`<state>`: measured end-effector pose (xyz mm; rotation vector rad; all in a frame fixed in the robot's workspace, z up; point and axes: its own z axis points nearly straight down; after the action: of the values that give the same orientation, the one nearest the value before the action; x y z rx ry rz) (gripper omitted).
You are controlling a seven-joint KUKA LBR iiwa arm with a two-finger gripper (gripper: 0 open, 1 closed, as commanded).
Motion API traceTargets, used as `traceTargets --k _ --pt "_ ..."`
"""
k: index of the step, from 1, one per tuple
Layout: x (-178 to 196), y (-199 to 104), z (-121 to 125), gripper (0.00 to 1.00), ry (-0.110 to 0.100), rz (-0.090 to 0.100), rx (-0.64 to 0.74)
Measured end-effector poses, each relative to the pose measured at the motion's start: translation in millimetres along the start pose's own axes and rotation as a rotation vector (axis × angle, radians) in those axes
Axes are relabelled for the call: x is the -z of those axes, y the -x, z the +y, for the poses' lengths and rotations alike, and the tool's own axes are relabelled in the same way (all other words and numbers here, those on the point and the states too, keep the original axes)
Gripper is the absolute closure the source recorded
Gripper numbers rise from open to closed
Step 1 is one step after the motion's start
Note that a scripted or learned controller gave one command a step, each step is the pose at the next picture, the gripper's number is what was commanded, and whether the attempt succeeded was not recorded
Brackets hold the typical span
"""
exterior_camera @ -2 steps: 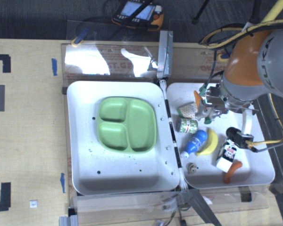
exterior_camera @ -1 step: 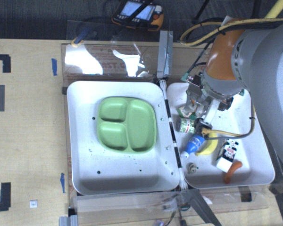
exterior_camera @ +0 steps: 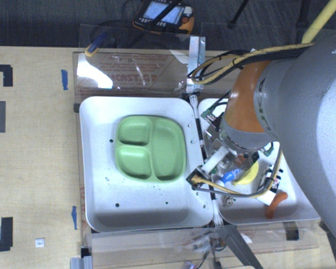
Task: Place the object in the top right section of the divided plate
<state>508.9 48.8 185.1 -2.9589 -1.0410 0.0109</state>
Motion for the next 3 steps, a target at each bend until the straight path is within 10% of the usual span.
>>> traceTargets --k 2,3 --pt "-96 -91 -156 1.0 0.005 0.014 0.062" --pt "-97 -149 -114 1.0 -0.005 0.003 0.278"
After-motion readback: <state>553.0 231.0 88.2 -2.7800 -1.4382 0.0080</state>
